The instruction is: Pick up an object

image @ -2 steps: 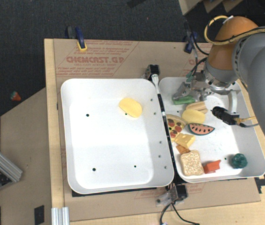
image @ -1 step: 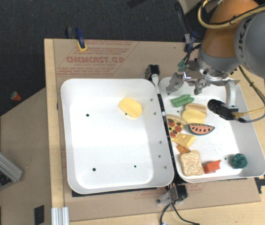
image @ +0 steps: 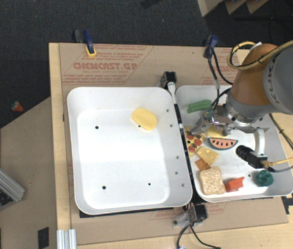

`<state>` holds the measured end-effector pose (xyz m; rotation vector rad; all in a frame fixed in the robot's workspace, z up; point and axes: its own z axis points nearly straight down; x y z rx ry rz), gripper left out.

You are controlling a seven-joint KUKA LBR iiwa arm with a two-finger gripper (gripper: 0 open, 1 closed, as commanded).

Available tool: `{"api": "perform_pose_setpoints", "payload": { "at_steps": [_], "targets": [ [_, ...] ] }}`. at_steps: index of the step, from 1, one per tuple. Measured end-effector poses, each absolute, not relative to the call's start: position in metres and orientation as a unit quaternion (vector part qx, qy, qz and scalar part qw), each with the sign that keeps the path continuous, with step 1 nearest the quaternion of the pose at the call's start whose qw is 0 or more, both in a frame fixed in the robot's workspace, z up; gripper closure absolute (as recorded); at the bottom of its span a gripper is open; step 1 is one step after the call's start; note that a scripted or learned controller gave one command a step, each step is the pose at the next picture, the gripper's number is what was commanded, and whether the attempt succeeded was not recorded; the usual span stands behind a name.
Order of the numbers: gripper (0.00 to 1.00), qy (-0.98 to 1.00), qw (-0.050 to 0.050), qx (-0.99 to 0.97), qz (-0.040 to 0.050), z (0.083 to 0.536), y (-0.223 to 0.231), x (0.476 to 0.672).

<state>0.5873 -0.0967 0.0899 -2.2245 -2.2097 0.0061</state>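
Note:
My gripper (image: pixel 211 125) hangs low over the upper middle of the right bin (image: pixel 278 154), reaching in from the right. Just below it lies a watermelon slice (image: pixel 223 142). A green piece (image: pixel 199 107) sits up and to its left, near the bin's back wall. Small red and yellow bits (image: pixel 193 140) lie to the gripper's lower left. A yellow cheese wedge (image: pixel 206 154) rests below them. In the left bin (image: pixel 84 154), a pale yellow lump (image: pixel 144 119) lies alone near the back right.
At the right bin's front are a tan square cracker (image: pixel 211 181), a red block (image: pixel 234 183), a teal ball (image: pixel 263 178) and a small brown piece (image: pixel 201 164). The bins' shared divider (image: pixel 181 139) runs close to the left of the gripper.

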Motion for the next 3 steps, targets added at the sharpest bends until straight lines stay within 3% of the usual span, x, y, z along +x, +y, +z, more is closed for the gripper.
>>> {"api": "perform_pose_setpoints", "payload": {
  "at_steps": [1, 2, 3],
  "targets": [
    [0.00, -0.708, 0.000, -0.707, -0.0002, 0.088, -0.094, 0.636],
    [0.00, -0.706, -0.005, -0.708, -0.0035, 0.090, -0.094, 0.580],
    [0.00, -0.707, -0.003, -0.707, -0.0023, 0.089, -0.096, 0.596]
  ]
}}
